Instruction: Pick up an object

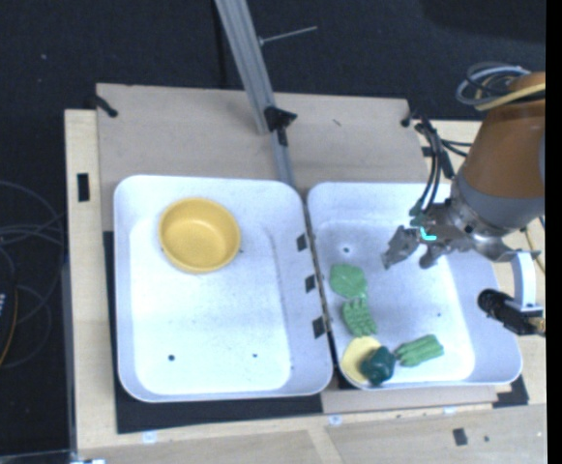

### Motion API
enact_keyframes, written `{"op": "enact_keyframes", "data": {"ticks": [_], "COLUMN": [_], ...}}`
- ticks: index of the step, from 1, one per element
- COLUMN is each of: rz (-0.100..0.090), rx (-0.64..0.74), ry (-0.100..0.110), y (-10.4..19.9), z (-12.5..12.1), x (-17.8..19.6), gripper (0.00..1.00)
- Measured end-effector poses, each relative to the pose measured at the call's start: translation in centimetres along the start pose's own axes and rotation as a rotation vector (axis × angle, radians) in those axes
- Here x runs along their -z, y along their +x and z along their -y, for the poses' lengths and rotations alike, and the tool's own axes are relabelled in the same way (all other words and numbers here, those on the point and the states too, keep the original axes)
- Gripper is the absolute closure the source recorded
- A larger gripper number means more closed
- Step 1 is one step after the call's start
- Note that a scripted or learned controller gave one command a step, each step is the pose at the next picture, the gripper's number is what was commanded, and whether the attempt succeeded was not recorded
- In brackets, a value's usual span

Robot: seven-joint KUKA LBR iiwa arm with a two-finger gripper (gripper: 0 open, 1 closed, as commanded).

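Note:
My gripper (411, 253) hangs over the middle of the right bin (455, 211), fingers spread apart with nothing between them. Below and left of it lie a round green piece (348, 280) and a ridged green piece (358, 315). Near the bin's front edge sit a small yellow cup (357, 358), a dark teal object (379, 364) resting against it, and another green ridged piece (419, 350). All of these lie apart from the gripper.
The left bin (213, 356) holds a yellow bowl (199, 235) at its back left. A grey metal bar (247, 51) slants in from the top toward the divider between the bins. The arm's orange band (508, 153) sits at the right edge.

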State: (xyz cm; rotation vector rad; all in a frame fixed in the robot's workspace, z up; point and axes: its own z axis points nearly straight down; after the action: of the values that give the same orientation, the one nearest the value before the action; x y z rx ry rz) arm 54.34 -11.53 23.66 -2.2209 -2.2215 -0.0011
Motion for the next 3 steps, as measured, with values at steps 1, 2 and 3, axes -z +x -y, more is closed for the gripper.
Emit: {"op": "enact_keyframes", "data": {"ticks": [1, 2, 3], "rz": [0.0, 0.001, 0.001], "rx": [0.0, -0.001, -0.001], "ry": [0.0, 0.005, 0.005], "y": [0.0, -0.2, 0.2], "z": [0.0, 0.2, -0.2], "x": [0.0, -6.2, -12.2], "gripper": [0.0, 0.0, 0.0]}}
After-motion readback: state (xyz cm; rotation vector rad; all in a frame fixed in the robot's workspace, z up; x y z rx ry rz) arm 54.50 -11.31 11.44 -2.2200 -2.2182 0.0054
